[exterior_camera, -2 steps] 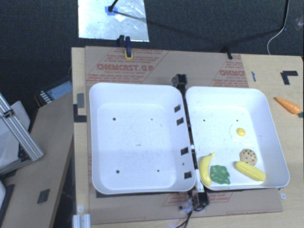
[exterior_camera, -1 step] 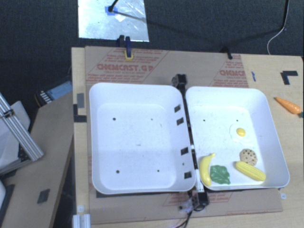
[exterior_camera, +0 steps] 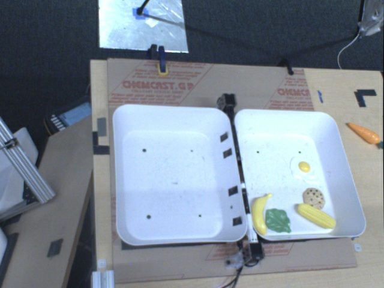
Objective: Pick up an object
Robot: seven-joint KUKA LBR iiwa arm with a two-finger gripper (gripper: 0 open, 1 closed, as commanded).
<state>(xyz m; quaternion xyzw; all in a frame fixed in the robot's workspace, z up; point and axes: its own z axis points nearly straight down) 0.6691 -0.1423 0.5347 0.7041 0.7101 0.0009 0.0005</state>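
Note:
The right bin (exterior_camera: 327, 131) holds a fried egg toy (exterior_camera: 303, 167) near its right-centre, a round brown cookie (exterior_camera: 313, 197) below it, and a yellow corn cob (exterior_camera: 316, 216) at the front right. A yellow banana (exterior_camera: 260, 213) lies along the bin's front left, with a green leafy piece (exterior_camera: 278, 221) beside it. An orange carrot (exterior_camera: 364, 132) lies on the bench outside the right bin, to its right.
The left bin (exterior_camera: 129, 125) stands beside the right one, joined by a dark hinge strip with clips (exterior_camera: 233, 155). A shiny metal plate (exterior_camera: 143, 15) lies beyond the bench. Aluminium framing (exterior_camera: 21, 167) stands at the far left.

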